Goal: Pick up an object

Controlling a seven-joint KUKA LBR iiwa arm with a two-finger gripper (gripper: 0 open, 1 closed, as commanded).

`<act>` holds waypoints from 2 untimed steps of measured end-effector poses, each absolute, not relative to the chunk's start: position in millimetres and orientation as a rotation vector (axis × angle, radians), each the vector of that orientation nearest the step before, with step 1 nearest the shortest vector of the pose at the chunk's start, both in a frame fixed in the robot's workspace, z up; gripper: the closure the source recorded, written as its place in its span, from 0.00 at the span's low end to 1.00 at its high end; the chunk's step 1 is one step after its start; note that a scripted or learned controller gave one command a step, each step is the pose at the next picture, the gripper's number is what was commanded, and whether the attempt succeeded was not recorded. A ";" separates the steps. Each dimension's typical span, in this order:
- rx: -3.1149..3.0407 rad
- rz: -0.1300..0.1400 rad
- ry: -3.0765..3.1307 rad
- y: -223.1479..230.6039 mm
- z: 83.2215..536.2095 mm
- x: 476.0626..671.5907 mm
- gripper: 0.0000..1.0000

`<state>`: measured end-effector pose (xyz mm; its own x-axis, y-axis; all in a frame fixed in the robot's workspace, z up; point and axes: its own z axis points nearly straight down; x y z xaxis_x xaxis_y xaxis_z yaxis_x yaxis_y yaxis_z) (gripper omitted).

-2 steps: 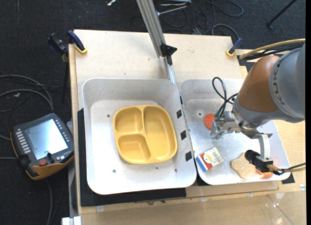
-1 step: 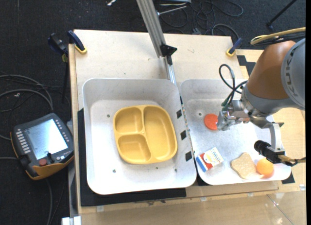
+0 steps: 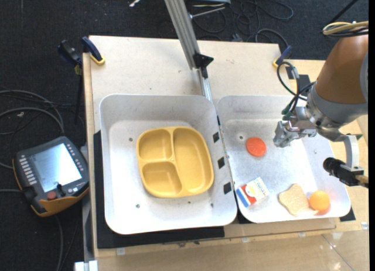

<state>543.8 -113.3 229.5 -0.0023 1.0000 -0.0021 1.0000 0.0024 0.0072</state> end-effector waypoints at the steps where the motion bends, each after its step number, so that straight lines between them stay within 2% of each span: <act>1: 2.216 0.003 2.222 -113.1 248.4 544.9 1.00; 2: 2.212 0.002 2.229 -62.1 237.3 569.2 1.00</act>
